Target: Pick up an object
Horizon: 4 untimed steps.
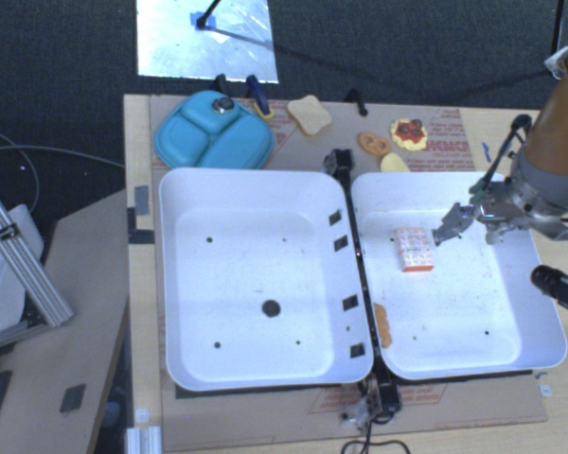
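- The small box [415,251] lies flat in the right bin [511,348], right of frame centre.
- Judged light, stiff cardboard; grip across its narrow sides.
- The gripper [454,223] hovers beside it; spread cannot be told.

I see dark carpet floor [57,55] around my bench [142,282], which is pale wood with a cardboard sheet [454,126] laid over it. Beyond the bench's far edge a shiny silver panel [208,26] lies on the carpet, catching the light. An aluminium frame rail [24,263] slants in at the left, and thin black cables [38,159] trail across the floor there.
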Tool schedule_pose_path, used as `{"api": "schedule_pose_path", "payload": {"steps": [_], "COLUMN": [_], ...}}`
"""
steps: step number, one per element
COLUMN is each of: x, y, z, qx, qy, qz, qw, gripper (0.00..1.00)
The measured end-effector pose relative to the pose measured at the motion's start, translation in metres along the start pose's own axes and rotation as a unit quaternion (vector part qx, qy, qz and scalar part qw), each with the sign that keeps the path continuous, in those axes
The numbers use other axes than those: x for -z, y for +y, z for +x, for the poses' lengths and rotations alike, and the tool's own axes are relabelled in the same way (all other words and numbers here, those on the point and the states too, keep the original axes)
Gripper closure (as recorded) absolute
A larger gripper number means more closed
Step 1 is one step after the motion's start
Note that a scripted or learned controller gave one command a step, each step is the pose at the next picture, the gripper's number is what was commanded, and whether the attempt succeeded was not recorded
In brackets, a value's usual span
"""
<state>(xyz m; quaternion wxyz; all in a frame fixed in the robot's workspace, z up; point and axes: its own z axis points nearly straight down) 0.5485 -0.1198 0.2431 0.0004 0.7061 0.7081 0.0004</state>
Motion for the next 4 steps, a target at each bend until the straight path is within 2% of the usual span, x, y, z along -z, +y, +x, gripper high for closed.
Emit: {"api": "schedule_pose_path", "payload": {"steps": [1,2,3,4], "x": [-0.163,-0.155,-0.051,-0.058], "y": [0.004,0.037,0.089,0.122], "z": [0.033,-0.024,0.046,0.165], "qx": [0.001,-0.001,0.005,0.007], "qy": [-0.001,-0.001,0.001,0.002], "qz": [-0.003,-0.004,-0.008,-0.002], "qw": [1.0,1.0,1.0,1.0], "gripper": [0.0,0.0,0.0,0.0]}}
